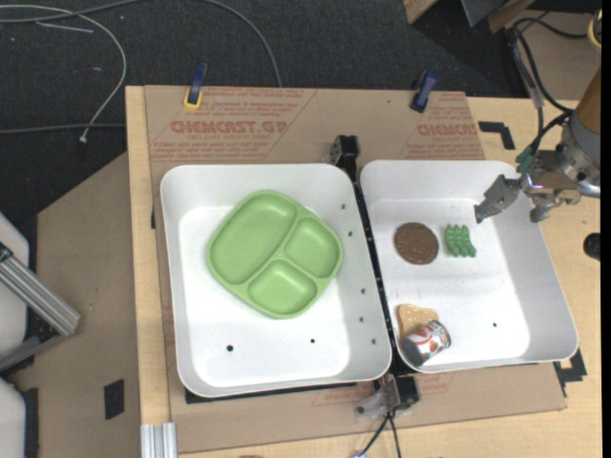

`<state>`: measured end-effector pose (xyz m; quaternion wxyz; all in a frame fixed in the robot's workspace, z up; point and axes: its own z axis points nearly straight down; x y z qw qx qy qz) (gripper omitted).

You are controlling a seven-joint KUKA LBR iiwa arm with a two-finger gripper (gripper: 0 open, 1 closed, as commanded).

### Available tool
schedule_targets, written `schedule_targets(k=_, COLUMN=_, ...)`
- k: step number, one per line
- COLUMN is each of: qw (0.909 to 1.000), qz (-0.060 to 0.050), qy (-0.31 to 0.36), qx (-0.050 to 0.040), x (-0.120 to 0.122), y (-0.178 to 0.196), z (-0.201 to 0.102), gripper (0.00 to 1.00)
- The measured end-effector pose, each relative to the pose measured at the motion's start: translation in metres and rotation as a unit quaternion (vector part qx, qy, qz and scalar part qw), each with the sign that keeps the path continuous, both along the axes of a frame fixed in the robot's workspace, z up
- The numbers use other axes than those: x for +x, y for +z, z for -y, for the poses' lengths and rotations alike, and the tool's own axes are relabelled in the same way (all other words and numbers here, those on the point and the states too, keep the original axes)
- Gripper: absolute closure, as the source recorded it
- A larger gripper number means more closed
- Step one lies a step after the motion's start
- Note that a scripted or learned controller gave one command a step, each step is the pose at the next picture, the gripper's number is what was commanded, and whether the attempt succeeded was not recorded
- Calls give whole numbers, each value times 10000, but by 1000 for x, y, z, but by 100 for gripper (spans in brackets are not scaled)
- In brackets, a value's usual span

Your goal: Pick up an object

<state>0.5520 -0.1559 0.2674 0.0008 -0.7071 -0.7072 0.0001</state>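
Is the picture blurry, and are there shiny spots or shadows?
In the camera view the green plate and brown disc look sharp; the gripper is a little soft. The can has a small bright glint. Shadows are faint, and the white bins look evenly lit.

The gripper (518, 201) hangs open over the right bin (544, 284), above a brown disc (416, 242), green piece (460, 240) and can (427, 340). A green divided plate (275, 253) fills the left bin (191, 284).
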Motion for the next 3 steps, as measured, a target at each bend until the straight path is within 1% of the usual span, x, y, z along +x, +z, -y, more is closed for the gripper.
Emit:
schedule_targets(k=2, qw=10000, qz=-31, qy=2, qx=11, x=18, y=-111, z=-6, gripper=0)
schedule_targets(k=3, qw=10000, qz=-36, qy=-6, qx=11, x=9, y=-168, z=-2, gripper=0)
